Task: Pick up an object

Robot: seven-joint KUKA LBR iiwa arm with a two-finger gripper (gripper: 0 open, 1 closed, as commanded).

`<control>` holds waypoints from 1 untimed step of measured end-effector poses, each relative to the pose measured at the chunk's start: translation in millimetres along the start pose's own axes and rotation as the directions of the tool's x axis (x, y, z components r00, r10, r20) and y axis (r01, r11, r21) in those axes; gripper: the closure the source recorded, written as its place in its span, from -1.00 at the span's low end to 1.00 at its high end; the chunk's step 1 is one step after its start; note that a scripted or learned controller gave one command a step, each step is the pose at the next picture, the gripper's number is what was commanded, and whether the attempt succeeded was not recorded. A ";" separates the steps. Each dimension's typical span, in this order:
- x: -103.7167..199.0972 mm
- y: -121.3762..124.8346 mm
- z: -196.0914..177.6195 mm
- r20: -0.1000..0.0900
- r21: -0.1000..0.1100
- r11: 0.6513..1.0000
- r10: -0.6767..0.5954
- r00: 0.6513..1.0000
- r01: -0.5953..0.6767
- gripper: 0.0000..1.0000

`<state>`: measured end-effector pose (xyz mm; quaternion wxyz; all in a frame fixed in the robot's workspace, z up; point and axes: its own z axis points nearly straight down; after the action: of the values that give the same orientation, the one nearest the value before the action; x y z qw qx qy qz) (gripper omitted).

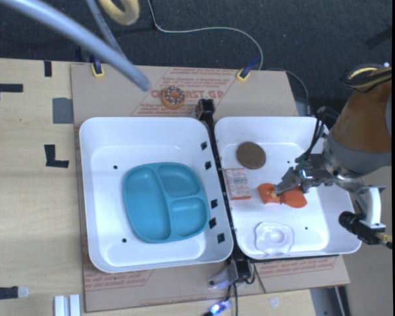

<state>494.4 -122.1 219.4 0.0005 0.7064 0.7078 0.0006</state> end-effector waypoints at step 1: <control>61.4 16.5 -0.2 -0.002 0.003 1.000 -0.006 1.000 0.006 1.00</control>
<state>510.9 -60.7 219.6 -0.0012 0.7043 0.7099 0.0001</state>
